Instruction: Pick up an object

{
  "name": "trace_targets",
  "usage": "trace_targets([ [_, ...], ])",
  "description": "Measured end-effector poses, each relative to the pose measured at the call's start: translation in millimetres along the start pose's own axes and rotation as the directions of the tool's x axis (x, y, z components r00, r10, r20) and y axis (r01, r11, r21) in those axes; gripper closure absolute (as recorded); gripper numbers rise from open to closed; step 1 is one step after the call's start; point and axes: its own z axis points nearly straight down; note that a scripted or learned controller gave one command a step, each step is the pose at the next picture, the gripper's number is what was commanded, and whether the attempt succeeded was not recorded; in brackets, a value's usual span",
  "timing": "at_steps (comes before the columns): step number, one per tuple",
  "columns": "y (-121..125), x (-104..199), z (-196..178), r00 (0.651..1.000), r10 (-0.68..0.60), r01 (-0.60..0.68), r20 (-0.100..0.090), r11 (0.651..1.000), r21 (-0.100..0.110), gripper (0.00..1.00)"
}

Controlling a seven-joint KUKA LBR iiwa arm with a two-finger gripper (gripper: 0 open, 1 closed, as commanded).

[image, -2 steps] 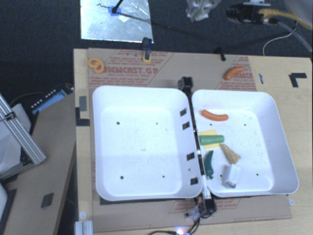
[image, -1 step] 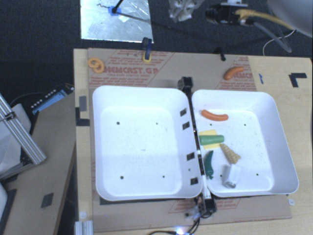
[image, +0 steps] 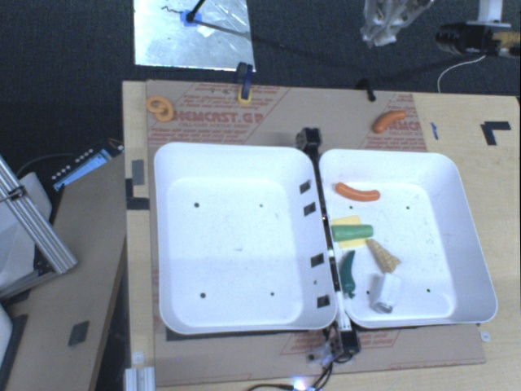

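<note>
Looking down on the bench, we find the pale, translucent gripper (image: 389, 15) high in the upper right of the frame, over the dark floor beyond the board and well apart from both bins. It touches nothing and nothing hangs from it; whether it is spread or closed we cannot tell, since it shows as one blurred pale mass.

Everything worth picking lies in the right white bin (image: 464, 218), clustered along its left side. A smooth orange sausage-shaped toy (image: 357, 191) sits alone toward the upper part of that bin. Below it a yellow block (image: 345, 220) touches a green cylinder (image: 352, 232). Just lower right of those lies a tan cone-shaped piece (image: 384, 256), then a dark green curved piece (image: 348, 273) close to the dividing wall, and a small white and grey object (image: 385, 292) near the bottom. The left white bin (image: 175, 218) offers no targets.

We judge that the approach has not begun. To do it well, we would choose the orange sausage, because it has free space all around. We would descend with the jaws across its short width and centred on its middle. The pieces beside the dividing wall look riskier, since a finger could strike that wall or push a neighbour.
</note>
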Motion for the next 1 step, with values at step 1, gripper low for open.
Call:
trace_targets([
  [1, -0.9, 46.4, -17.1, 1.0, -0.017, 0.017, -0.006, 1.0, -0.004, 1.0],
])
